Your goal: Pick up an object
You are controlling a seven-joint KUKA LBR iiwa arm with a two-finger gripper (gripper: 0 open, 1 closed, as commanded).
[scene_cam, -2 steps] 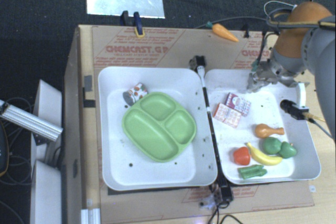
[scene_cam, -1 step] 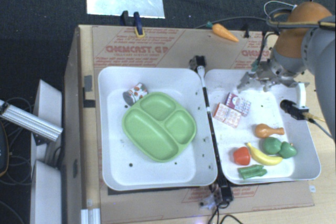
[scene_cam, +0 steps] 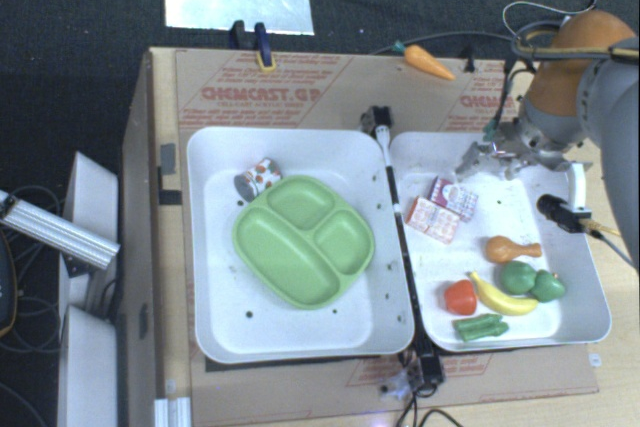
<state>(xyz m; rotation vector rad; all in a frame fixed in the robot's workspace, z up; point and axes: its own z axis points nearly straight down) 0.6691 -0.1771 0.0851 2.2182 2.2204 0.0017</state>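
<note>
At the upper right of the frame we see the gripper (scene_cam: pixel 490 158) hanging over the top edge of the right bin (scene_cam: pixel 590 310); its metal fingers look spread, nothing sits between them and they touch none of the objects, though they are small and partly blurred. Below and left of it, two pink-and-white checked packets (scene_cam: pixel 441 211) lie overlapping on the bin floor. Lower right of those lies a toy chicken drumstick (scene_cam: pixel 512 248), and beneath it a cluster: a green pepper (scene_cam: pixel 530 280), a yellow banana (scene_cam: pixel 503 299), a red tomato (scene_cam: pixel 460 296) and a green bean pod (scene_cam: pixel 481 325), close together. In the left bin (scene_cam: pixel 215 215) we see a green divided plate (scene_cam: pixel 303 239), tilted, with a small patterned cup (scene_cam: pixel 258 180) on its side at its upper left. A toy carrot (scene_cam: pixel 429 62) rests on the cardboard (scene_cam: pixel 300 90) above the bins.
</note>
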